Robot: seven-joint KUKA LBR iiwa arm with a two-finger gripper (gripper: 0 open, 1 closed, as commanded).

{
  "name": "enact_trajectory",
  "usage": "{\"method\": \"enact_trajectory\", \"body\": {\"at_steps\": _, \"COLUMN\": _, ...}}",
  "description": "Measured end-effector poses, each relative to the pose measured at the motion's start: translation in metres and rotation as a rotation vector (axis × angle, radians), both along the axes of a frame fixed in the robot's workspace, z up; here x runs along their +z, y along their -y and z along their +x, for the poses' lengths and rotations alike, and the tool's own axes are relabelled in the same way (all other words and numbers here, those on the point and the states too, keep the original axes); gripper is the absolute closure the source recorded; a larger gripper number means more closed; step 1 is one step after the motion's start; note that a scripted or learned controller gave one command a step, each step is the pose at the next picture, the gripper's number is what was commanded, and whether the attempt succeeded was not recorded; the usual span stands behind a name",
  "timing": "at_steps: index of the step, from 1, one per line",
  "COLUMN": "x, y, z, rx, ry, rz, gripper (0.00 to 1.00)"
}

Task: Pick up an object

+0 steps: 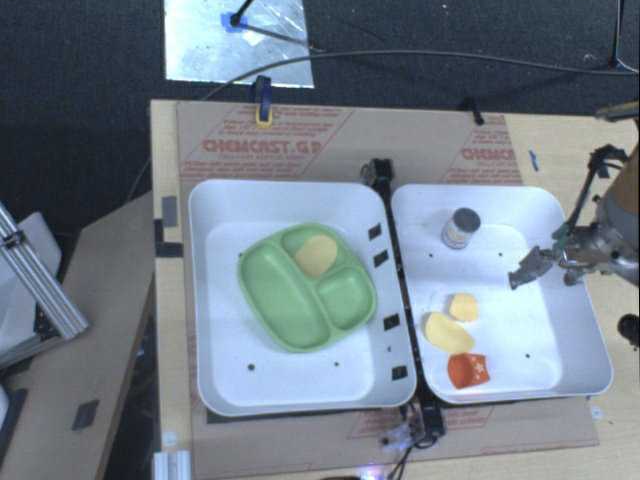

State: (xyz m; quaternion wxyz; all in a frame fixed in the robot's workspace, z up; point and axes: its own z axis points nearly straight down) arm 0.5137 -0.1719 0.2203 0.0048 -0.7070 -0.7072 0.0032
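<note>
On the desk, the right bin carries a can and three small food pieces, all lying to the left of the claw, which hovers with nothing in it, open or closed I cannot tell.

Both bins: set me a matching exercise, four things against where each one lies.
Things:
1. green divided plate
2. metal can
3. red piece
4. yellow lump

Places:
A. upper part of the right bin
B. in a compartment of the plate
C. near the front of the right bin
D. left bin

Pairs: 1-D, 2-A, 3-C, 4-B
</note>
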Motion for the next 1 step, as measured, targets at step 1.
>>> {"method": "enact_trajectory", "body": {"at_steps": 1, "x": 0.0066, "y": -0.0005, "z": 0.0028, "rx": 0.003, "ry": 0.013, "rz": -0.003, "gripper": 0.00}}
